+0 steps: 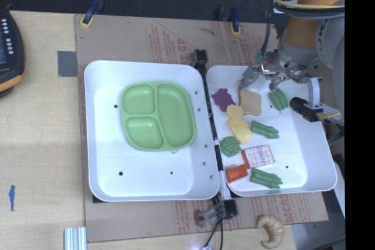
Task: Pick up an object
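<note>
My gripper [261, 80] hangs over the back of the right bin [316, 143], open, with nothing between its fingers. Just below it lies a tan bread slice [251, 103]. A green pickle [278, 99] sits beside the right finger. Further forward in the bin are a purple piece [222, 98], a yellow piece [238, 126], a second green pickle [264, 129], a round green item [229, 146], a red-and-white packet [258, 156], an orange-red block [237, 173] and a green piece [265, 178].
The left bin [105, 178] holds a green divided plate [158, 116]. A tan croissant-shaped toy [271, 230] lies on the bench in front of the right bin. A handheld controller [9, 50] rests at the far left edge.
</note>
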{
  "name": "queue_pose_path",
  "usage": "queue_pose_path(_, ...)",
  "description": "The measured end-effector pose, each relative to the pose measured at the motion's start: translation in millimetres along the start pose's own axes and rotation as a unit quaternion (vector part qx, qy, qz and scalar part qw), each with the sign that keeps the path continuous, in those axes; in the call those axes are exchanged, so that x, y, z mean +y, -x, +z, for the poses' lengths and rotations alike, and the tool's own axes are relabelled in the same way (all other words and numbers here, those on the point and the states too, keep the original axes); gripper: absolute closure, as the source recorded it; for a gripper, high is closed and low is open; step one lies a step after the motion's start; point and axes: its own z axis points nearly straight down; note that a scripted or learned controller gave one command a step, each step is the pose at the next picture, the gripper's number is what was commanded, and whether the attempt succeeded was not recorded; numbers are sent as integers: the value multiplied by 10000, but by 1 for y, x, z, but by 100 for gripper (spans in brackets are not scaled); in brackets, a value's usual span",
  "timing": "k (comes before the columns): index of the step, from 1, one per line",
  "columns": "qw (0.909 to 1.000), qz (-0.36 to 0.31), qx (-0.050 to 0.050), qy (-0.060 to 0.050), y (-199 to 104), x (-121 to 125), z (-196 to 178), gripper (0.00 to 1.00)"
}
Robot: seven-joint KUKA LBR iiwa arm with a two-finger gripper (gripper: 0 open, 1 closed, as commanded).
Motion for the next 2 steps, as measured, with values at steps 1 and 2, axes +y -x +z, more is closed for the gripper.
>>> queue_pose_path(1, 9999, 30, 24, -123, -31, -127, 29, 0)
queue_pose_path(2, 10000, 8, -15, 12, -33, -26, 40, 0)
